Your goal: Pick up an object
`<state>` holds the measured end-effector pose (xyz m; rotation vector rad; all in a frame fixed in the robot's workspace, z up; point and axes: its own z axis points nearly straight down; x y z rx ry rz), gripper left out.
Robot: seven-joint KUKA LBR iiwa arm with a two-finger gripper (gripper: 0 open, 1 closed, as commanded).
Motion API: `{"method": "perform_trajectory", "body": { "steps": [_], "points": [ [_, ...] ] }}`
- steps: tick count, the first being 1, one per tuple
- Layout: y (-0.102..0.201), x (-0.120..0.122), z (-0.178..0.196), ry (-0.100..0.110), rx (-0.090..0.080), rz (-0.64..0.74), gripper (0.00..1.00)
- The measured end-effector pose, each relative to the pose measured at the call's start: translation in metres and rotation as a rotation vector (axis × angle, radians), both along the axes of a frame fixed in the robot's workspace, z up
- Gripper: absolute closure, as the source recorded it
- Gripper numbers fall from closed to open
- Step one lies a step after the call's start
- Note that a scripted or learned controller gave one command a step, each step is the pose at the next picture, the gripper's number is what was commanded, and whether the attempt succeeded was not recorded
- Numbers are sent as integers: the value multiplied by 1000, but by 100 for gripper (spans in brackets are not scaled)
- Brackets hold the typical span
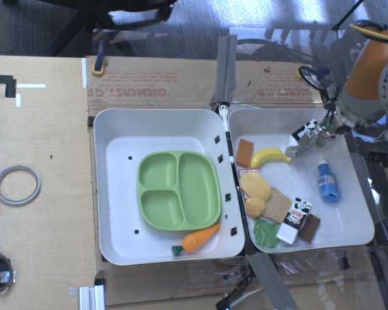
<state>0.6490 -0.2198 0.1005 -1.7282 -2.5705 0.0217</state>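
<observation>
The bench (39, 108) carries two white bins side by side. The left bin (116, 134) holds a green divided plate (179, 190) with a toy carrot (197, 238) at its near edge. In the right bin (352, 218), the tool (297, 148) reaches in low from the right; how far it is open, I cannot tell. The banana (269, 155) lies just beside its tip, on the left, seemingly touching. A blue bottle (327, 181) lies nearer the camera, apart.
</observation>
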Motion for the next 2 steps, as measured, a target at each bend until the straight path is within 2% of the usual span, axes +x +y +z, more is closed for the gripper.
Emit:
{"method": "perform_trajectory", "body": {
  "steps": [1,2],
  "points": [
    [14,-78,-8,-46,-9,181,0],
    [-2,-171,-9,-46,-8,238,0]
  ]
}}
